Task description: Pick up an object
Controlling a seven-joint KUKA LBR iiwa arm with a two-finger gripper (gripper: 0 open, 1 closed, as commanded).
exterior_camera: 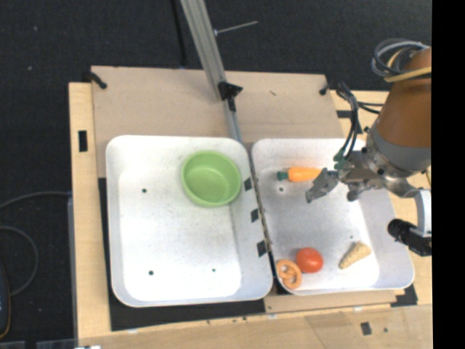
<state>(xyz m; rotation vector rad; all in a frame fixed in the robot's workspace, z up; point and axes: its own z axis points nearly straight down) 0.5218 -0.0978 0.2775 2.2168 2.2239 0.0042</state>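
The gripper (336, 184) hangs over the right bin (287, 220), fingers spread and holding nothing. The toy carrot (301, 174) lies just beside its left finger, the likeliest target. A tomato (309, 259), pretzel (288, 273) and wedge (354, 254) rest near the bin's front edge. A green bowl (211, 179) sits in the left bin (127, 224).

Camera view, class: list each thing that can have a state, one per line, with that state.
Green bowl: upright, in the left bin.
Toy carrot: lying flat, right bin.
Tomato: resting beside the pretzel.
Hand: above the right bin, holding nothing.
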